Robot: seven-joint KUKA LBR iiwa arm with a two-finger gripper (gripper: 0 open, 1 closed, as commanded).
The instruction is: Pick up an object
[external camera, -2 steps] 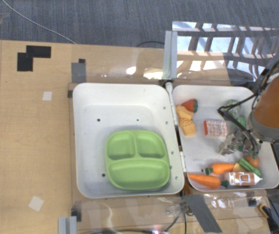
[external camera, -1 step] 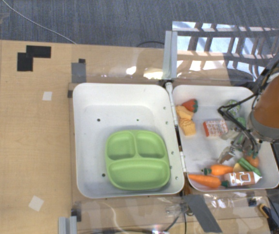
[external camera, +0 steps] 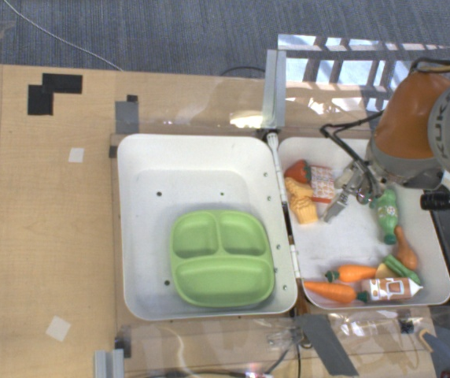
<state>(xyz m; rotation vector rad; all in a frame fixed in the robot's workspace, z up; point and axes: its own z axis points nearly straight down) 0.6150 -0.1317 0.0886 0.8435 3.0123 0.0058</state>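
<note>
- On the right side of the bench, you could see the grey arm with the orange band (external camera: 418,124) reaching over the right shallow white bin (external camera: 437,286).
- Its two-finger gripper (external camera: 343,199) hung low near the middle of that bin, with its metal fingers spread a little and nothing between them.
- Just to the left of the gripper, you saw a yellow block-shaped toy food (external camera: 302,205) lying beside a red and white packet (external camera: 322,183) and a small red toy (external camera: 296,170).
- Right of the gripper lay a green toy bottle (external camera: 385,215).
- Along the front edge of that bin, you saw two orange toy carrots (external camera: 331,291), a white carton with a brown label (external camera: 390,288) and a small green toy vegetable (external camera: 402,268).
- Over in the left shallow white bin (external camera: 154,179) sat a green plastic plate with three parts (external camera: 222,258).
</note>
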